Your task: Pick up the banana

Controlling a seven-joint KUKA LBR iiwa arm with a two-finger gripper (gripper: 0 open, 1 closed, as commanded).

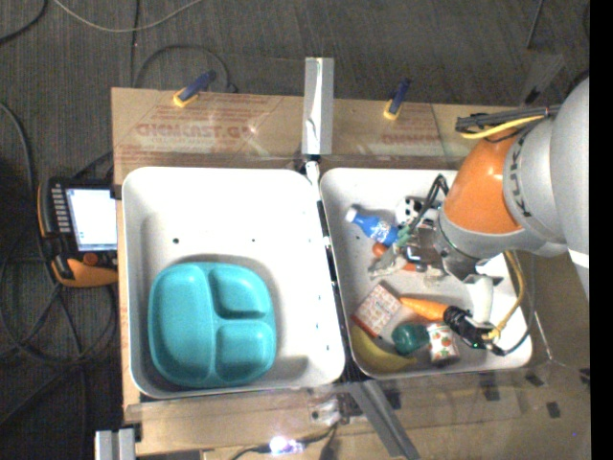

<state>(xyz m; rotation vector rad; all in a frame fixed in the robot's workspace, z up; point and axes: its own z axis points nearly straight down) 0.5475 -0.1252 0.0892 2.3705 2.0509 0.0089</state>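
My end effector (414, 247) hangs low in the right bin (522, 357); I cannot tell its grip. The banana (375, 353) lies at six o'clock, not picked up yet.

I count two white bins (144, 195), one teal tray (213, 324), one banana (375, 355), one carrot (423, 307), one blue bottle (372, 224).
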